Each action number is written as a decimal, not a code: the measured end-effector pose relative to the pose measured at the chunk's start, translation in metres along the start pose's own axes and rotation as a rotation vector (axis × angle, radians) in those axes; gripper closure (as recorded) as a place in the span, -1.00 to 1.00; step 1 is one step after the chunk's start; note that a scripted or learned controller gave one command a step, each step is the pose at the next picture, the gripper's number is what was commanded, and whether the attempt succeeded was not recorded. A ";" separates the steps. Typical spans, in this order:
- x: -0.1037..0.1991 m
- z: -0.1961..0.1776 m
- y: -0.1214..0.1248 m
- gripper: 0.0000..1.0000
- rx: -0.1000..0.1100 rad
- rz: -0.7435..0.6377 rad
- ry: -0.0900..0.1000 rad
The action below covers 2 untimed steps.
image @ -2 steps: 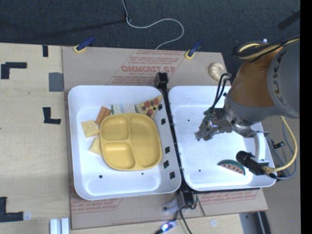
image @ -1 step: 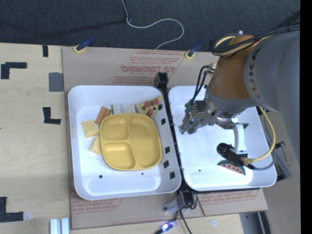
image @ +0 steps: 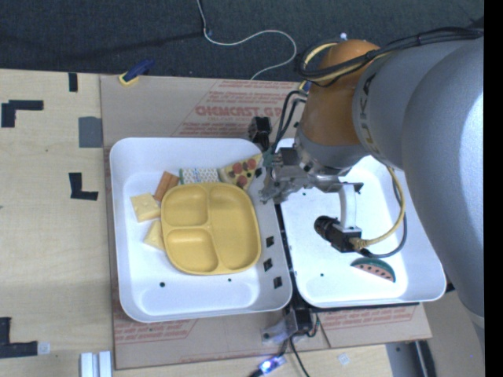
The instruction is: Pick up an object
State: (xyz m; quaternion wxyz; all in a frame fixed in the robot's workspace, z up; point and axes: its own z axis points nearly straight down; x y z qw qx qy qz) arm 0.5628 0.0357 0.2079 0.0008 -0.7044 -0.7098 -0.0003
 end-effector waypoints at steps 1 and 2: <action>0.040 -0.026 0.026 1.00 -0.003 0.001 0.000; 0.026 -0.011 0.036 1.00 0.001 0.008 -0.004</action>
